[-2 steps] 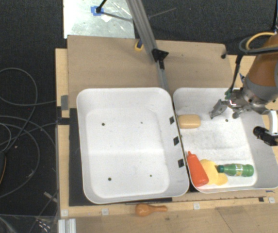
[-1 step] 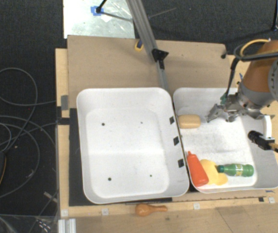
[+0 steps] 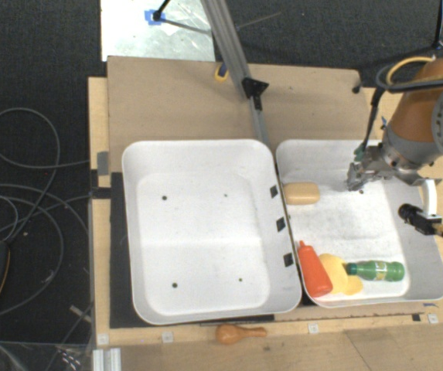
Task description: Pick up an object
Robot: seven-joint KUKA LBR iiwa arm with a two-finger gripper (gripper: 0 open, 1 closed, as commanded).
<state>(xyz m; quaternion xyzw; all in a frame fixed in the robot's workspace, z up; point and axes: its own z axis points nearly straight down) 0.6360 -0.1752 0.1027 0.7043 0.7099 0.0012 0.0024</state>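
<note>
Pincer (image 3: 358,178) hovers in the right white shallow bin (image 3: 430,284), its state unclear; soft beige block (image 3: 301,193) lies nearby, nothing lifted

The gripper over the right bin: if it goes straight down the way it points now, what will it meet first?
Probably the bare floor of the right bin. The gripper points down at white bin floor, well right of the beige block, though depth is unclear.

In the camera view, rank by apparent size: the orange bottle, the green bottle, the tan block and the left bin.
1. left bin
2. orange bottle and green bottle: look alike in size, so left unranked
3. tan block
</note>
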